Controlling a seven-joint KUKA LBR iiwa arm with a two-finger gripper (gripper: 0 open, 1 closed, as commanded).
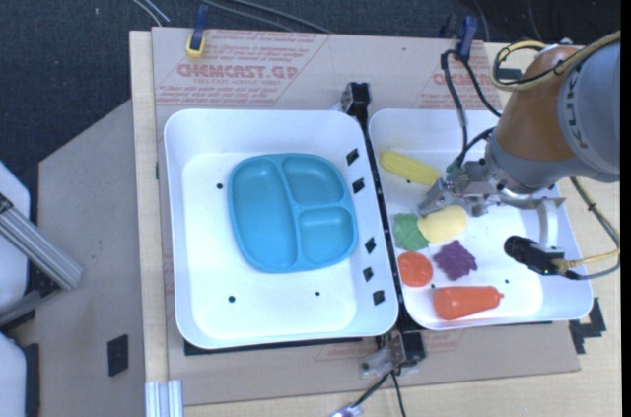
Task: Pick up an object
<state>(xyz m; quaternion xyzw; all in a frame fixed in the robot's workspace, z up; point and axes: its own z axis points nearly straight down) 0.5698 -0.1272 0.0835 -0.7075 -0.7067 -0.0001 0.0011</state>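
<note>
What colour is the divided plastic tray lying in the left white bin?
Light blue; the divided plastic tray lies in the left white bin, shown clearly in the camera view.

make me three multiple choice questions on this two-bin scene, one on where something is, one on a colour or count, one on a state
1. Where does the blue divided plastic plate lie?
A. in the left white bin
B. in the right white bin
C. on the cardboard sheet behind the bins

2. How many compartments does the blue plate have?
A. two
B. three
C. five

3. Where is the arm's gripper now?
A. down in the right bin beside the pale yellow toy food
B. over the blue plate
C. raised clear of the bench

Key: 1 A, the plate fills the middle of the left bin. 2 B, one large section and two smaller ones show. 3 A, the gripper sits low among the toys, between the yellow corn cob and the pale yellow piece.
</note>
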